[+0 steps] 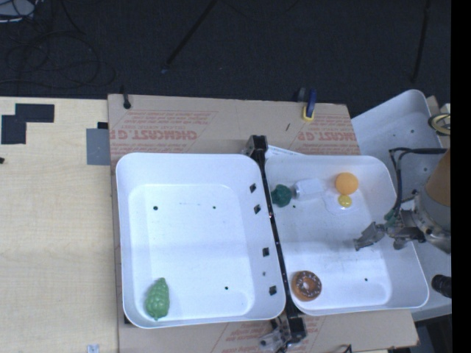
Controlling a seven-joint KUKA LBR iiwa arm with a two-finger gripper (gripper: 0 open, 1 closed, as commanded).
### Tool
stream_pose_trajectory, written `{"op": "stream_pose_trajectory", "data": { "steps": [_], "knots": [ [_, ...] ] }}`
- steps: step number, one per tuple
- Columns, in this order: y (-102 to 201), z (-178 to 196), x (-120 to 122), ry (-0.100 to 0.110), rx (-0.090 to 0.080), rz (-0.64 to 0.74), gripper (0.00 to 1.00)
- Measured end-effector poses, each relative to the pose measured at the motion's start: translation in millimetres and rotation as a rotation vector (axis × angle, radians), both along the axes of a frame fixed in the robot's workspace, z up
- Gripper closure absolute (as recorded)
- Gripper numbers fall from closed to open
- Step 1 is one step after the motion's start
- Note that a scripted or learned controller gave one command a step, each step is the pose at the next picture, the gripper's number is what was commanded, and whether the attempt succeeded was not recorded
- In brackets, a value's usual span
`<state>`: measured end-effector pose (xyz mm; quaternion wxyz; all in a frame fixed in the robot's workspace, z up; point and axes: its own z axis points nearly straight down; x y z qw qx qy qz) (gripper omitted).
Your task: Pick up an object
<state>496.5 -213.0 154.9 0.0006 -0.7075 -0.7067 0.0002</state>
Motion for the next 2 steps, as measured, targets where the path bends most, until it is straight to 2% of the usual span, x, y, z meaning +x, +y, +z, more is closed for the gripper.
{"op": "stream_pose_trajectory", "data": {
  "steps": [1, 2],
  "knots": [
    [0.5, -70.4, -21.9, 0.002, 0.001, 0.0, 0.0],
    [-0.4, -55.5, 16.9, -0.002, -0.001, 0.003, 0.0]
  ]
}}
